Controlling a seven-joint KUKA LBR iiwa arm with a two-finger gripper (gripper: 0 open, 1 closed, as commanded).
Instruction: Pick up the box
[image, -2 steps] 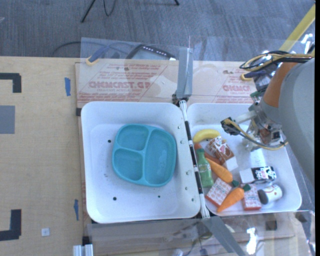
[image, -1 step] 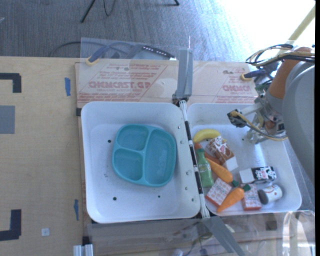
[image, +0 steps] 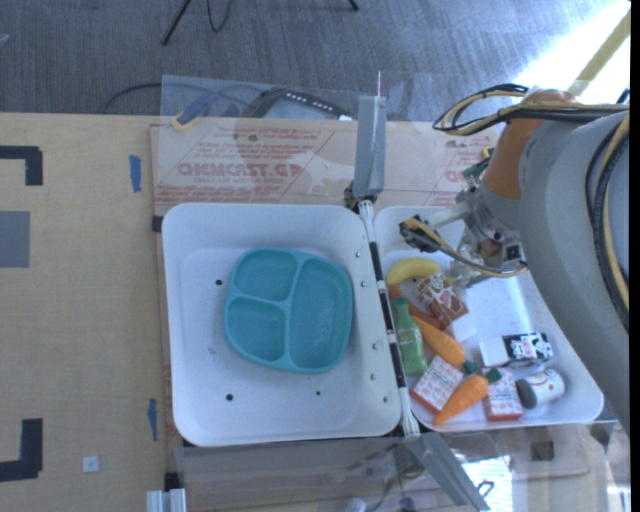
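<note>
Several small boxes lie among the toy food in the right bin (image: 575, 395), so the first job is choosing one. The camera view shows a patterned box (image: 441, 297) just right of the banana (image: 413, 270), a red and white box (image: 437, 382) at the near left beside a carrot (image: 462, 397), a second red box (image: 503, 397) to its right, and a black and white cow-print carton (image: 527, 347) further right. The patterned one sits closest to the gripper (image: 478, 250), which hangs over the far part of that bin, above and a little right of it. It seems the natural target.

To do this well, I would centre the gripper over that box before descending, since the banana touches its far left corner and another carrot (image: 440, 340) lies against its near side; a sloppy approach would likely push the box rather than trap it. Nothing is visibly held at present.

Whether the gripper is open or closed cannot be told: cables and the wrist blur together there. The arm (image: 580, 220) covers the bin's far right side. A green object (image: 406, 338) along the divider is too indistinct to name. The left bin (image: 190, 330) carries a teal divided plate (image: 290, 310).
</note>
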